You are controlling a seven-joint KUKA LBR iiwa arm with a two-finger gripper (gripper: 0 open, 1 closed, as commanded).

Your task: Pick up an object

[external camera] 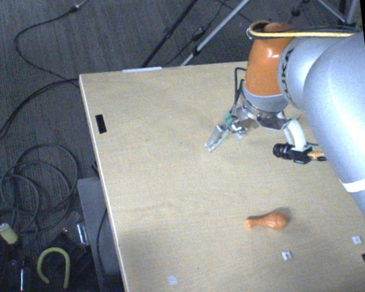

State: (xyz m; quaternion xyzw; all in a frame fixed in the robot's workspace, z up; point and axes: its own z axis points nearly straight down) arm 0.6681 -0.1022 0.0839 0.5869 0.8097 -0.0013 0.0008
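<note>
arm (pixel 337 90): cut off by right edge | tool (pixel 216 139): too small and blurred, finger gap unreadable | desk (pixel 175 196): lower edge cut off by frame bottom

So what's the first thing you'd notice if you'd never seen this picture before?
The big grey arm with its orange band fills the right side and leans over a pale wooden board. Its small pincer hangs above the middle of the board. Nearer the front lies a little orange pear-shaped thing, alone and well apart from the pincer.
</note>
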